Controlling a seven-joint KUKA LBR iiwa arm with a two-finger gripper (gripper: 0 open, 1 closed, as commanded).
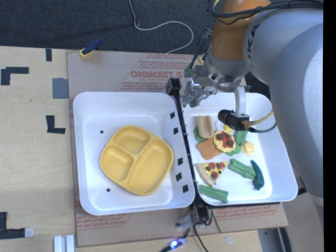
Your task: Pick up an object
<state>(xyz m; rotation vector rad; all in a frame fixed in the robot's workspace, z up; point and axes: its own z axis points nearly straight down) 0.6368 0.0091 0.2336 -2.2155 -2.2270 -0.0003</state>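
Toy food pieces lie heaped in the right white bin (278, 156), the landmark for this scene: a hot-dog bun (205, 125) near its left wall, a round pizza (226, 140) on a brown toast slice (209, 149) at its middle, a pizza wedge (211, 171) below them, and green vegetable pieces (214, 193) toward its near edge. The jaws (195, 92) of the grey arm hang over the bin's far-left corner, above the dividing rim; whether they are apart or together cannot be told. The orange band (236, 22) sits above them. Left of the bin, touching it, the second white bin (86, 140) carries a yellow divided plate (137, 159). Both bins rest on a cardboard sheet (136, 70) spread across the pale wooden desk (31, 156), marked with dark tape. Beyond the desk lies dark carpet (79, 9) crossed by a thin white cable (157, 24).
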